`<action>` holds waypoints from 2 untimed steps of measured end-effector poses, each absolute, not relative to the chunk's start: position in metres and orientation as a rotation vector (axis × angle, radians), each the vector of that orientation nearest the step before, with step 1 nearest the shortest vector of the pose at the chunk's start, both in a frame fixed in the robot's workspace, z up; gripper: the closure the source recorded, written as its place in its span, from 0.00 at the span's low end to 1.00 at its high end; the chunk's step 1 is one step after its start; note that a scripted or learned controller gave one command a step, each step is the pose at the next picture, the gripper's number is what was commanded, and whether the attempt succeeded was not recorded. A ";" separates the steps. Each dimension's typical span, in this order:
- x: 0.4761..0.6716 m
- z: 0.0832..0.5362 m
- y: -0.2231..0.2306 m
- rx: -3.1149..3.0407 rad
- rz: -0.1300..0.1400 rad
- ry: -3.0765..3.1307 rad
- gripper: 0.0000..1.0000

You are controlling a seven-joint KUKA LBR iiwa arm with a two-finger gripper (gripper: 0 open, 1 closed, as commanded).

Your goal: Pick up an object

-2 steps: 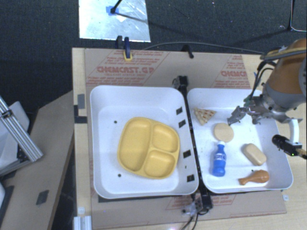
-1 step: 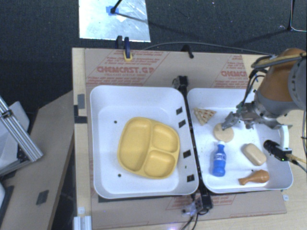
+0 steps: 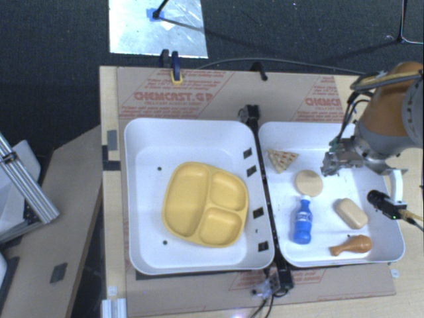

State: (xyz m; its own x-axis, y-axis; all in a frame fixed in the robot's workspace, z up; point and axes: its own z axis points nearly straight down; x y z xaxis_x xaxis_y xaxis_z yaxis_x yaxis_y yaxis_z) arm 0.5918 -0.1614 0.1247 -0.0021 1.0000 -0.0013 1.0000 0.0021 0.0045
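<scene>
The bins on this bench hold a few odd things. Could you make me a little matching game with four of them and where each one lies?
Things:
1. yellow divided plate
2. blue bottle
3. waffle wedge
4. drumstick

Places:
A. right bin, far left corner, near the divider between the bins
B. left bin, alone in its middle
C. right bin, near edge, towards the right corner
D. right bin, near edge, just below the round tan cookie

Pairs: 1-B, 2-D, 3-A, 4-C
</scene>
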 end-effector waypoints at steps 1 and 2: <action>0.593 0.190 -0.160 2.212 0.007 2.221 1.00; 0.603 0.238 -0.160 2.210 0.006 2.222 1.00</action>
